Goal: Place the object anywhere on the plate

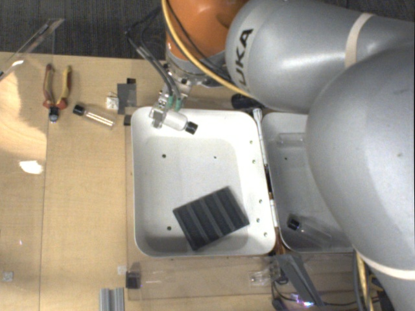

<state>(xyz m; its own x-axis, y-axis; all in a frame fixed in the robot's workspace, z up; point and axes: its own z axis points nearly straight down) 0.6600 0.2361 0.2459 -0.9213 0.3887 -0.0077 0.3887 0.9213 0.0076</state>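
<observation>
A dark ribbed rectangular plate (211,218) lies tilted in the front part of the left bin (150,193). My gripper (166,113) hangs over the back left corner of that bin, well behind the plate. It is shut on a small white tube with a black cap (179,124), which sticks out to the right from the fingertips, above the bin floor. The big grey arm with its orange band (201,11) hides most of the right bin.
The right bin (285,173) holds a small dark-tipped item (294,224) near its front. On the bench left of the bins lie red-handled pliers (56,88), a clear vial (93,114) and a small black block (127,93).
</observation>
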